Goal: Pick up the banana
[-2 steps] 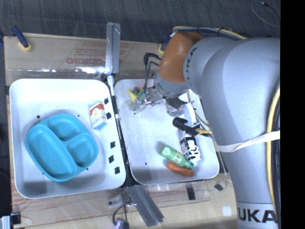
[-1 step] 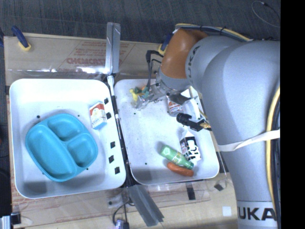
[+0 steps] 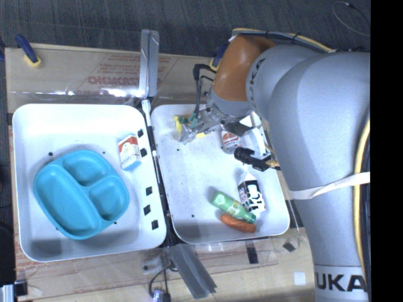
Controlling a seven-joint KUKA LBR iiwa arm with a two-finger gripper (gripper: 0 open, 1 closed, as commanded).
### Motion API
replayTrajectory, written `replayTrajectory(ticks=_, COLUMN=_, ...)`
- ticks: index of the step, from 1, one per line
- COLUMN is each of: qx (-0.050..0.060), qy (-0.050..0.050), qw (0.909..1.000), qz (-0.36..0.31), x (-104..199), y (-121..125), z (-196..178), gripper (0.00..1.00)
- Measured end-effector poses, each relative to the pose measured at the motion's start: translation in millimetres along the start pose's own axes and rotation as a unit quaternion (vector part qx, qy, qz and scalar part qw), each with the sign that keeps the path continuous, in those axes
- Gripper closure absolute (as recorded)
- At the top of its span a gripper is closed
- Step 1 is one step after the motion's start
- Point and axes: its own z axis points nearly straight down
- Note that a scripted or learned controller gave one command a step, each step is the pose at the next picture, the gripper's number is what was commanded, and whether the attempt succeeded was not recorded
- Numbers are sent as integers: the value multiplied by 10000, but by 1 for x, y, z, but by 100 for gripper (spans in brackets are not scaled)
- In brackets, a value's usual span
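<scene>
The grey KUKA arm (image 3: 315,143) reached in from the right over the right bin (image 3: 189,187), its gripper (image 3: 200,119) low at the bin's far left corner. The banana (image 3: 187,126) lay there, a small yellow shape with something green against it, right at the gripper's tip and close to the far wall. Whether the gripper was open, closed or clamped on the fruit could not be told; the wrist hid that part.

Other things lay well apart from the target: a small can (image 3: 229,141) just right of the gripper, a black-and-white carton (image 3: 252,195), a green bottle (image 3: 232,206) and an orange carrot (image 3: 238,223) at the near right. In the left bin (image 3: 25,231) sat a blue divided plate (image 3: 80,192) and a small red-and-white box (image 3: 129,151).

The risk from here looked plain. The banana sat hard by the wall and the green item, so the gripper could close on the wrong piece, or nip only the banana's end and let it slip on the lift.
</scene>
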Motion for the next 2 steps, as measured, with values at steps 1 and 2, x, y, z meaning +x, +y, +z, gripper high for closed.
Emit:
replayTrajectory(ticks=1, qx=-63, qy=-31, qw=9954, qz=960, x=70, y=25, z=-95, gripper=100)
replayTrajectory(ticks=2, qx=-60, qy=-31, qw=9953, qz=961, x=70, y=25, z=-94, gripper=0)
